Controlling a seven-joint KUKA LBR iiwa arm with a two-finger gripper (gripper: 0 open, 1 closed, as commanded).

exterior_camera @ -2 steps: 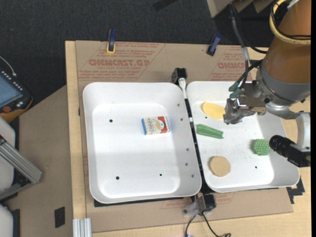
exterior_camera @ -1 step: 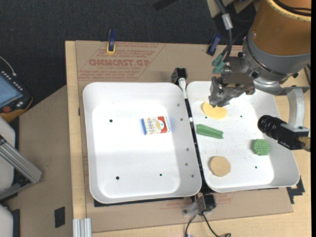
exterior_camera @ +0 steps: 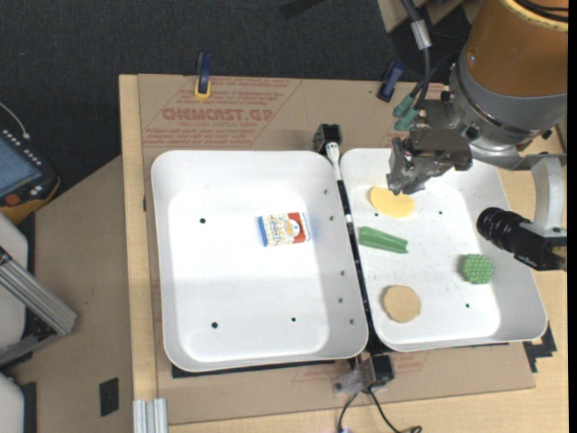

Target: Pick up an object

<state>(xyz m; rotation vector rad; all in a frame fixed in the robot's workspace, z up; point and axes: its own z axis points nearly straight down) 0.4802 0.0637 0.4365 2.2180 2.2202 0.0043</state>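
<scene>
— Which step is this?
— The reach: the gripper [exterior_camera: 403,185] hangs just over the yellow disc [exterior_camera: 394,203] in the right bin [exterior_camera: 514,318].
— Holding it?
— I cannot tell; its tips are dark and blurred. Next it likely needs a short descent onto the disc.

Cardboard [exterior_camera: 225,106] w/ red print lies under two white bins, L bin [exterior_camera: 180,332] & R bin [exterior_camera: 505,327], touching side by side. Blue clamp [exterior_camera: 204,75] on cardboard's far edge, 2nd clamp [exterior_camera: 389,79] further right. Black clip [exterior_camera: 326,138] at far end of the seam betw. bins. Alu rail [exterior_camera: 36,296] far left.
</scene>
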